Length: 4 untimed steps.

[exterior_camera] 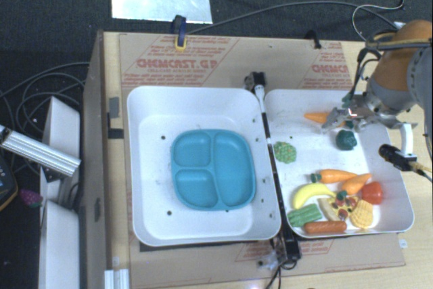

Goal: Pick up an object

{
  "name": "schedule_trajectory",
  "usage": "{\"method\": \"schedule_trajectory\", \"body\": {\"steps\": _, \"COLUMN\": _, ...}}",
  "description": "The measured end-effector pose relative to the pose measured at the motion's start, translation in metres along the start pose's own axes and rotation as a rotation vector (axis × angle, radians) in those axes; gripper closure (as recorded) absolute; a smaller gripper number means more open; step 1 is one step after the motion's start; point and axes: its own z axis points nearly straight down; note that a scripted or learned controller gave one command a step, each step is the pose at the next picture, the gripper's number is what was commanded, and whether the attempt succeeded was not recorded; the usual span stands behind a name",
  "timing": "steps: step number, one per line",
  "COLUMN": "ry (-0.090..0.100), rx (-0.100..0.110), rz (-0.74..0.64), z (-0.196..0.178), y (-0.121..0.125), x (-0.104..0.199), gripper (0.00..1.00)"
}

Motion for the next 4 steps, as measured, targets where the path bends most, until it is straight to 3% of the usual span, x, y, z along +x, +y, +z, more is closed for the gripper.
{"method": "schedule_trajectory", "body": {"steps": 1, "ry": 0.001, "rx": 0.001, "rz": 0.000, "z": 0.000, "y": -0.019, "x": 0.017, "gripper": 0.00}}
{"method": "schedule_trajectory", "body": {"steps": 2, "ry": 0.006, "rx": 0.019, "rz": 0.001, "z": 0.003, "y": 0.022, "x": 0.076, "gripper": 0.00}}
{"method": "schedule_trajectory", "body": {"steps": 3, "ry": 0.001, "rx": 0.031, "rz": 0.000, "z": -0.006, "y": 0.019, "x": 0.072, "gripper": 1.00}}
{"method": "schedule_trajectory", "body": {"steps": 4, "ry": -0.002, "rx": -0.002, "rz": 0.000, "z": -0.068, "y": -0.006, "x": 0.023, "gripper": 1.00}}
